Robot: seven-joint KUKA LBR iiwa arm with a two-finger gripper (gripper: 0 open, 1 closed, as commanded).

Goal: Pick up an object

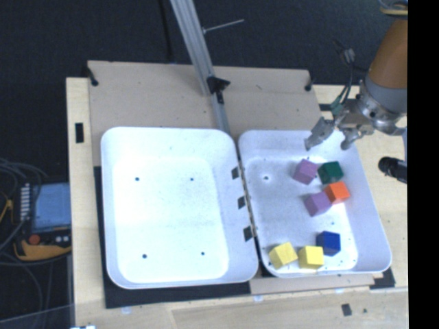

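**Open gripper poised over the right bin's far edge**

The wooden bench [288, 91] carries two shallow white bins side by side. The left bin [171, 137] shows a bare floor with a few small dark dots; the right bin [274, 146] holds all the blocks. A grey metal post [195, 40] slants up from between the bins' far edges. At the left of the bench sits a blue-screened pendant [49, 208] with cables (any lettering on it is too small to read, and no brand or label is legible anywhere else).

The grey arm [391, 60] with its orange band reaches in from the right. Its gripper [333, 139] hangs above the right bin's far rim, fingers spread apart with clear space between them, holding nothing and touching no block.

The blocks lie nearer the camera: a purple block [305, 171] just below the gripper, a green block [330, 171] beside it, an orange block [337, 192] touching the green one, and a second purple block [317, 203] next to the orange. Near the front rim are a blue block [328, 241] and two yellow blocks [282, 255] [311, 256] side by side.
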